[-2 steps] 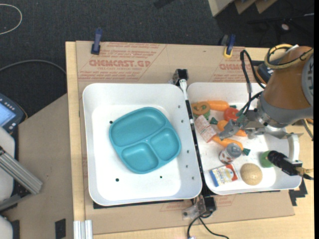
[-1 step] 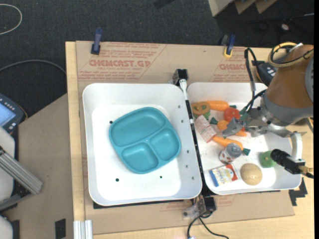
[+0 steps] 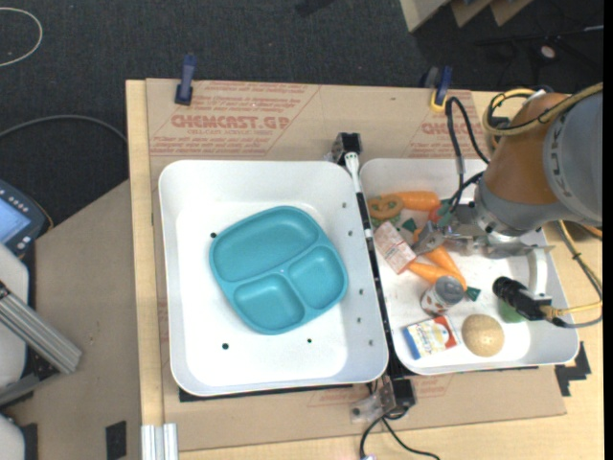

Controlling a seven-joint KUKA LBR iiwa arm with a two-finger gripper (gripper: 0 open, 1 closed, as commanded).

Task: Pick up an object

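Gripper [image 3: 439, 234] is low over the right bin [image 3: 551, 353], in its upper-left part, with the arm reaching in from the right edge. We cannot tell whether the gripper is open or closed; clutter and the wrist mask it, and we see nothing clearly held. The nearest candidate is a carrot [image 3: 436, 266], lying just below the gripper in the view, possibly touching it. Its long axis seems to slant from upper left to lower right. A packet [image 3: 393, 247] lies just to the carrot's left, a small can [image 3: 443, 295] just beyond its lower end. A second carrot [image 3: 414, 200] lies near the bin's far wall, roughly crosswise. A tan ball [image 3: 483, 334] and a card [image 3: 428, 336] sit at the near wall, well apart from the gripper. The left bin [image 3: 182, 257] holds a teal plate [image 3: 278, 268]. We judge the pick turns on closing across the carrot's short axis; the crowding neighbours could foul it.
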